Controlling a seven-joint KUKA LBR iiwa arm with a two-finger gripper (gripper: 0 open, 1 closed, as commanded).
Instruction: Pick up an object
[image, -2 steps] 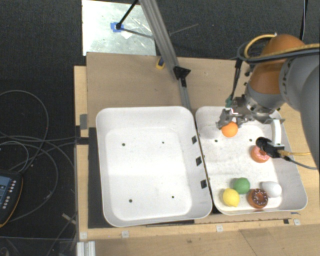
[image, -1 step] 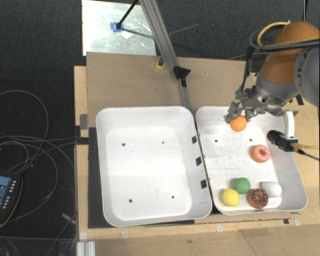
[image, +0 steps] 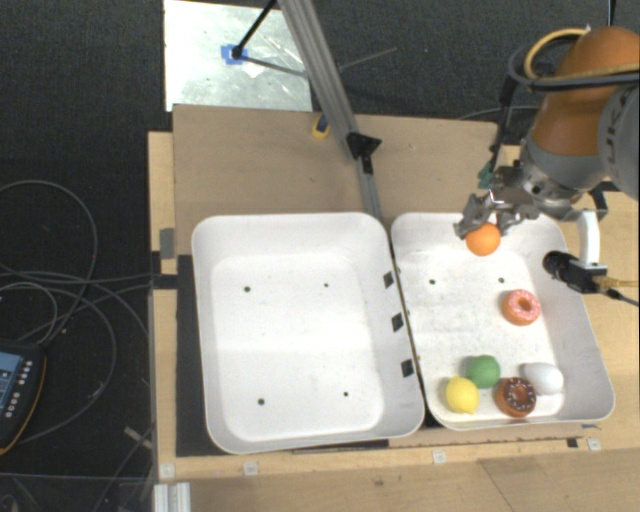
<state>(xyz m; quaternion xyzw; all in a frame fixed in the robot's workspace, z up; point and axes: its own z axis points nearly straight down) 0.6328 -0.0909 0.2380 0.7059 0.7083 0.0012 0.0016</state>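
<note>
Left bin (image: 300, 330) sits on the surface (image: 250, 160). Right bin (image: 440, 300) carries, along its near edge, a yellow ball (image: 462, 395), a green ball (image: 483, 371), a chocolate doughnut (image: 516, 397) and a white egg (image: 543, 378); a pink doughnut (image: 520, 307) lies further back. At the far end, the orange ball (image: 483, 241) sits directly beneath the gripper (image: 492, 217), touching the fingers (image: 473, 214). Whether the fingers are apart or clamped on it cannot be told.
</note>
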